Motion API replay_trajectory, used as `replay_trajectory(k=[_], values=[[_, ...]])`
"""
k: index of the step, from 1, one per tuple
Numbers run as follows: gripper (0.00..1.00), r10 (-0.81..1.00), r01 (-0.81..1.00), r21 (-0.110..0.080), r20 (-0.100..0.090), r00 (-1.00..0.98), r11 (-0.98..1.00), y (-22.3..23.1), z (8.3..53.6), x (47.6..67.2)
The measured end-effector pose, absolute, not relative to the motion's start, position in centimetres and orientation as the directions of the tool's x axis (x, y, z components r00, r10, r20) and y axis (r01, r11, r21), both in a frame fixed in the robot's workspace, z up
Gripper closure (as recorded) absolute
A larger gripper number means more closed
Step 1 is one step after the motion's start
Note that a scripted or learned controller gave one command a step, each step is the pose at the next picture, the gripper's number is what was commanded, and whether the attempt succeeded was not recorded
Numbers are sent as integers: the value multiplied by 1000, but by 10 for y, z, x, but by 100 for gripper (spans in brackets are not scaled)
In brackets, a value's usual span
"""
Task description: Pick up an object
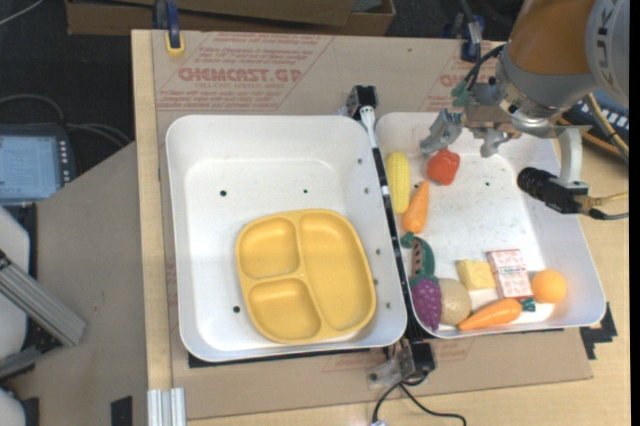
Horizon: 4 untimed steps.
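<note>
- red tomato-like toy (443, 166): small, rounded, far end of the right bin (580, 244), just right of the corn cob (398, 180), directly below the gripper (465, 136)

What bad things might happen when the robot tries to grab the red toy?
The red toy hangs just below the gripper, but a firm hold isn't clear, so it might drop. It sits over the corn and a carrot, so falling could knock them. The gripper is also near the right bin's wall and may bump it.
</note>
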<state>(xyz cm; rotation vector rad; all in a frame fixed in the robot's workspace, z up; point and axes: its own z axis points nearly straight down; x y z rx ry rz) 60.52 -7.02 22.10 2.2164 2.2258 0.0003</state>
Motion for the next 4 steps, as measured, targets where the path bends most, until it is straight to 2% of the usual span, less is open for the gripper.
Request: replay_trajectory(k=[1,2,3,4], values=[[0,1000,1000,-9,0,4,-4,-110,153,609],[0,1000,1000,-1,-1,-2,2,-112,80,652],[100,1000,1000,8,-1,-1,1,-113,97,654],[100,1000,1000,4,4,-6,6,-47,191,602]])
